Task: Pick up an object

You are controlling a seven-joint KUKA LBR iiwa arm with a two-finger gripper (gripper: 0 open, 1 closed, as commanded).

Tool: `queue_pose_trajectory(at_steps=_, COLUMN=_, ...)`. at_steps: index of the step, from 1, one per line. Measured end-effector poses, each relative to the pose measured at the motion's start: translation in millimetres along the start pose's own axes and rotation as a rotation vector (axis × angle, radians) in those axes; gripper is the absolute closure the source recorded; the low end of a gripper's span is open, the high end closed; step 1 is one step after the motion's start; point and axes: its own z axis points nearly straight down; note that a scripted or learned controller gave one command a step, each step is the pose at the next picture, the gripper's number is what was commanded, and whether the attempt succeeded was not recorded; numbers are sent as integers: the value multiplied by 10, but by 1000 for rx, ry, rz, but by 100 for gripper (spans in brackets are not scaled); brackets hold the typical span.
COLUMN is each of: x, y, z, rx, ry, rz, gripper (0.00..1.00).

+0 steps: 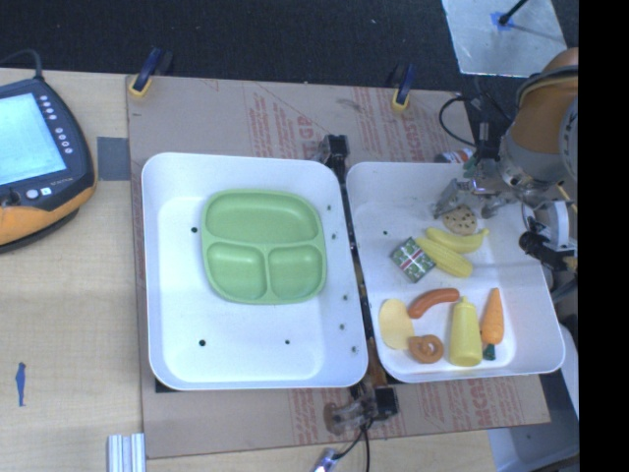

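Two white bins [157, 264] lay on the bench, and the gripper [470, 197], fingers spread apart, hung over the cookie [460, 220] beside the banana [450, 249], so it risked slipping off that flat piece.

Even, bright overhead light. Two shallow white plastic bins [177, 362] near overexposed, little surface detail. Soft short shadows under pale green divided plate [263, 246] and toy food. Dark floor at top underexposed. Mild softness overall; grey-and-orange arm [546, 106] at right edge slightly blurred.
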Motion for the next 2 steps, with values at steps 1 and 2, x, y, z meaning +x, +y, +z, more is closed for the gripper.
queue_pose_trajectory(at_steps=1, x=-3, y=-900, z=8, rx=3, ry=-1, rz=0, gripper=0)
queue_pose_trajectory(at_steps=2, x=99, y=-233, z=-261, rx=1, ry=1, rz=2, gripper=0)
